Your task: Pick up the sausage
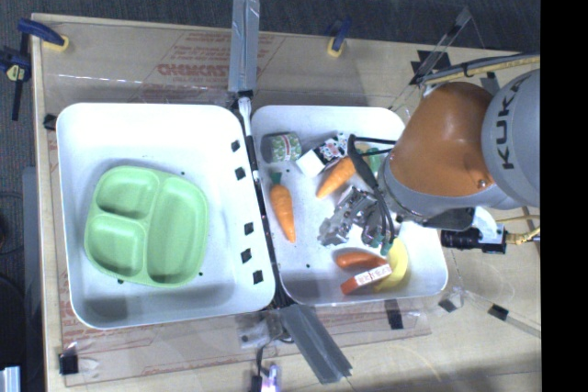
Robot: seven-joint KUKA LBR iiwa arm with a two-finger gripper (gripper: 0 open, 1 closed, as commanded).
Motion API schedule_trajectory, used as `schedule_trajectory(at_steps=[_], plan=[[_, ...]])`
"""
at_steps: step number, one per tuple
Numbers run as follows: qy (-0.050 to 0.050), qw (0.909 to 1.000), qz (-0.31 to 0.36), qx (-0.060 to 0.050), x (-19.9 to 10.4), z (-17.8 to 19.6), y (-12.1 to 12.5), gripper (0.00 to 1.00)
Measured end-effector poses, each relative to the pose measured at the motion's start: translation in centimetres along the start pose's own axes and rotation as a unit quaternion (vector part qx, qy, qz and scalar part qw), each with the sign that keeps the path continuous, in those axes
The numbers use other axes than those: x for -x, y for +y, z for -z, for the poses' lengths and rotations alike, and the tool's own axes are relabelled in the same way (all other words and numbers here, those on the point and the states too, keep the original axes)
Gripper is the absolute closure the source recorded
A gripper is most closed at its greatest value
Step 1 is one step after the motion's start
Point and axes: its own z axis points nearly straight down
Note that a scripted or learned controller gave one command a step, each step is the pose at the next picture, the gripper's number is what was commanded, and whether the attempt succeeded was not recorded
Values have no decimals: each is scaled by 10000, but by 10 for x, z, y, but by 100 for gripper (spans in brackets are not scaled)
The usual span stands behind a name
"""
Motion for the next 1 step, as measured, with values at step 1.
schedule_trajectory(at_steps=[1], plan=[[-32, 9997, 241, -27, -24, -80, 35, 100]])
